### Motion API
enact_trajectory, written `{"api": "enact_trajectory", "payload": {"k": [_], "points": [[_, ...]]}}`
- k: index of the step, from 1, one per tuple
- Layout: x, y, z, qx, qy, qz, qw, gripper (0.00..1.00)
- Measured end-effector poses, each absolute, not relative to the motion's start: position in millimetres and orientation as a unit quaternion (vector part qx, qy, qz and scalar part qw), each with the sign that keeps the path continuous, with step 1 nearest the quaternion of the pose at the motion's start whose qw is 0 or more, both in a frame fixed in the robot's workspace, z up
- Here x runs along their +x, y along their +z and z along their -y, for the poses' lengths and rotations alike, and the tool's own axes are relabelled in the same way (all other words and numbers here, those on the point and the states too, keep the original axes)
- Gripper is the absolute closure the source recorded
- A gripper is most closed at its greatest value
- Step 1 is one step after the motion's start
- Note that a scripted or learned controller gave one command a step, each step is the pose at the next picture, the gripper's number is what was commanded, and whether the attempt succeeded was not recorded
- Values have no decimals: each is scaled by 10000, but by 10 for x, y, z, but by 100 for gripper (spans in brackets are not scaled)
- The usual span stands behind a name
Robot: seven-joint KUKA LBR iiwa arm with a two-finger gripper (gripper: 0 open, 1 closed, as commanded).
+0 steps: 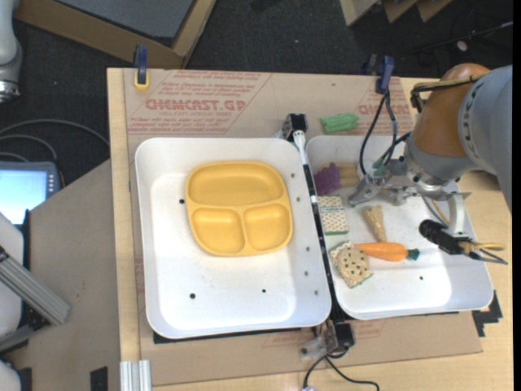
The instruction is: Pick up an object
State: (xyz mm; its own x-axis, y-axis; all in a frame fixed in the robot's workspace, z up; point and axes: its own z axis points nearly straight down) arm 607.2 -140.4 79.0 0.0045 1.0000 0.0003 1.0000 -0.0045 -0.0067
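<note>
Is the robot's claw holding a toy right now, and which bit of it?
Can't tell. The claw hangs over the right bin, near the cone, but its tips aren't clear enough.

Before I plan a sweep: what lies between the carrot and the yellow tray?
In the camera view, between the carrot and the yellow tray lie a speckled cracker piece and the bins' adjoining rims.

You are looking at a robotics lab, not a home. The counter is a raw board with its protective film printed "CHEMCAST GP", held by blue clamps at the far edge. Loose cables run over the dark carpet on the left, beside a lit screen and aluminium framing.
</note>
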Motion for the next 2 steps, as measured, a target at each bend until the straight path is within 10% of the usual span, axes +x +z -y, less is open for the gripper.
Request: {"api": "enact_trajectory", "payload": {"k": [1,2], "points": [[5615,843,1385,-7078,15,7064,28,0],[5642,947,1383,-7074,-4,7068,-2,100]]}}
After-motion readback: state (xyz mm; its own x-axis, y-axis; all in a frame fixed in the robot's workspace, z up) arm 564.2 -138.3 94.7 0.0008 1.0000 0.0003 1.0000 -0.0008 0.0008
